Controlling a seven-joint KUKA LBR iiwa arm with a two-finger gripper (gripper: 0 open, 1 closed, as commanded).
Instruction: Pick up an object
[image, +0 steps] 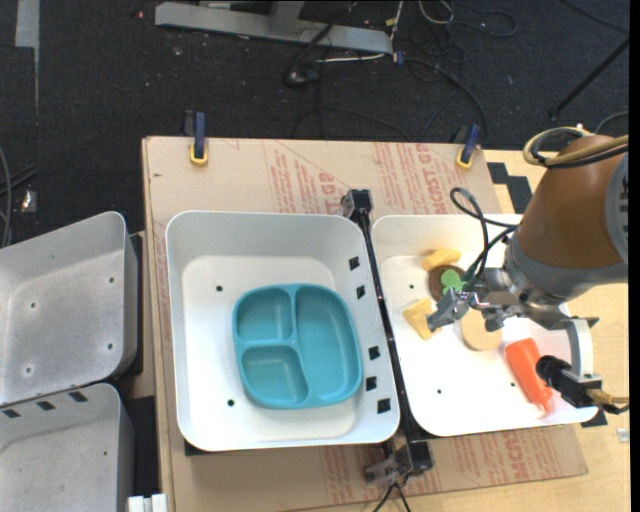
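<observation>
Nearest the table's front edge, the orange piece (526, 371) lies in the right bin (455, 420), stiff, light, best pinched across its width. Whether my fingers (455, 305) are released or clenched, over the yellow wedge (420, 319), I cannot tell.

Open floor around teal tray (297, 345); right bin (400, 245) crowded with objects.

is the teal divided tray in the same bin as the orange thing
No, the teal tray lies in the left bin, while the orange object lies in the right bin.
</observation>
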